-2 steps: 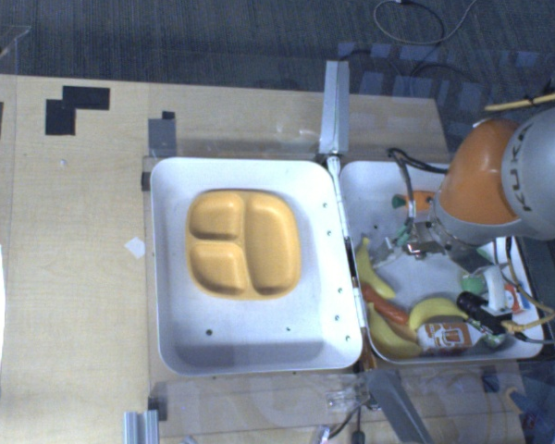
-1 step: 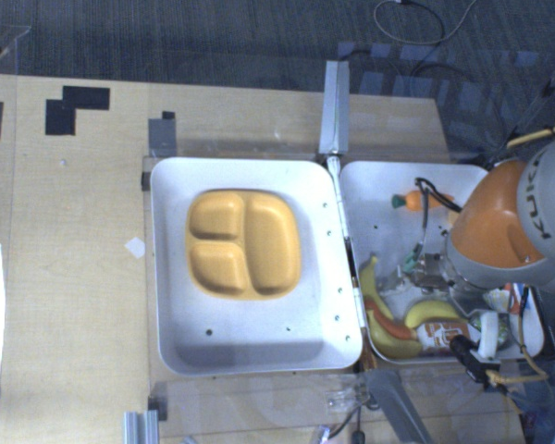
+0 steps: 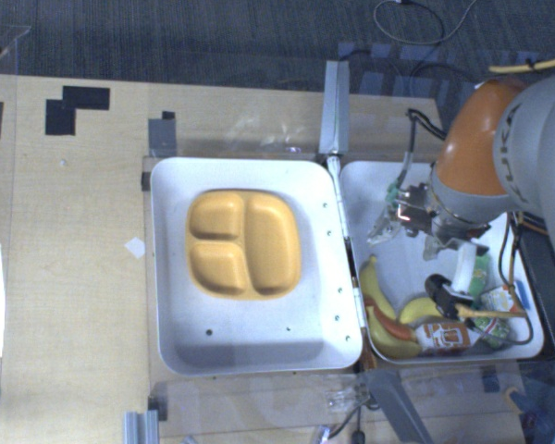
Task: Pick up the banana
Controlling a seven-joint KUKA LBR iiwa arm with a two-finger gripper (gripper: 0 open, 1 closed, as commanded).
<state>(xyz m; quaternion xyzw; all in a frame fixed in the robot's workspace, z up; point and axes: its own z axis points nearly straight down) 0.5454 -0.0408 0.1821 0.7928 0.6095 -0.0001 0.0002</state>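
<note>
Over the right bin [image 3: 351,192], near the middle of its floor, my pincer [image 3: 441,240] hangs below my orange wrist band [image 3: 472,146]. From this slanted view my own wrist covers most of it, so I cannot tell whether it is released or clenched, and I see nothing caught in it. A small clear, glassy-looking piece [image 3: 385,225] sits just to the left of my wrist, toward the bin's left wall; what it is, I can't make out.

Toward the bin's near edge lies the banana [image 3: 372,289], its yellow curve running along the left wall from mid-bin down into the near left corner, well apart from my pincer. An orange-red curved piece [image 3: 388,324] lies against its inner side. Beside these, along the near edge, there is a pile: a yellow rounded thing [image 3: 418,311], a black curved object [image 3: 441,294], a brown-and-white labelled container [image 3: 449,338] lying flat, and a green-and-white packet [image 3: 476,271] toward the right wall.

Across the divider, the left bin [image 3: 180,340] holds a yellow three-compartment tray [image 3: 245,243] in its middle, slightly toward the far edge. Both bins rest on the pale wooden worktop [image 3: 65,276], which carries black marks [image 3: 74,109] near its far left corner.
</note>
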